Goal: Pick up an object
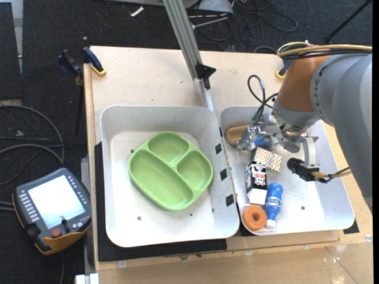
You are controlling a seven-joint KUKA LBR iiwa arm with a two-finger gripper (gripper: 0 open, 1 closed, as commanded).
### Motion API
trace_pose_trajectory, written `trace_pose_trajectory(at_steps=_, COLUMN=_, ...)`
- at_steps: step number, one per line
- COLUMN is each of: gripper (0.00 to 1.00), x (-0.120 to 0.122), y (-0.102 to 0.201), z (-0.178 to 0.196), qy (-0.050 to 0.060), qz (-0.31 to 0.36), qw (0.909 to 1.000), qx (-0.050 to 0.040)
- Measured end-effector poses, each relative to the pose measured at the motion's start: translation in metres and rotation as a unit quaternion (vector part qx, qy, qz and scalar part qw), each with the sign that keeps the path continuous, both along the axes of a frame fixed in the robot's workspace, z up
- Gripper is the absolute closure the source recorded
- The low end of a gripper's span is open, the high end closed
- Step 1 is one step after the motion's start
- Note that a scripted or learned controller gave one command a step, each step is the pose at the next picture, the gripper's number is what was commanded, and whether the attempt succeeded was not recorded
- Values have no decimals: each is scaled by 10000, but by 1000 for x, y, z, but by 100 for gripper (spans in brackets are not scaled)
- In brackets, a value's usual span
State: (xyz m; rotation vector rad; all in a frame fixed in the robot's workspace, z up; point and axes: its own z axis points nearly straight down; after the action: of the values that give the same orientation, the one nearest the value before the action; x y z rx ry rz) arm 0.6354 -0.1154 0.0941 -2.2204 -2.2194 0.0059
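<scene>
The right bin (331,203) holds several small objects along its left side. A tan rounded object (234,134) lies at the back left. In front of it are a checkered packet (267,158), a black-and-white box (257,177), a blue bottle (273,202) and an orange ring (255,217). My gripper (256,137) is low in the back of this bin, just right of the tan object and just above the checkered packet. The grey wrist with its orange band (296,84) hides the bin floor behind it.
The left bin (118,218) holds a green divided plate (170,169). A slanted metal post (186,31) comes down to the wall between the bins. A teach pendant (52,209) lies off the bench at the left. A black cable (308,170) hangs beside the gripper.
</scene>
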Motion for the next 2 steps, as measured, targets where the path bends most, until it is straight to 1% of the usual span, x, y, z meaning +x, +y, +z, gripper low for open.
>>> trace_pose_trajectory(at_steps=1, gripper=100, x=1, y=0, z=11, qy=-14, qz=1, qw=10000, qx=0)
trace_pose_trajectory(at_steps=2, gripper=100, x=8, y=9, z=61, qy=-52, qz=17, qw=10000, qx=4)
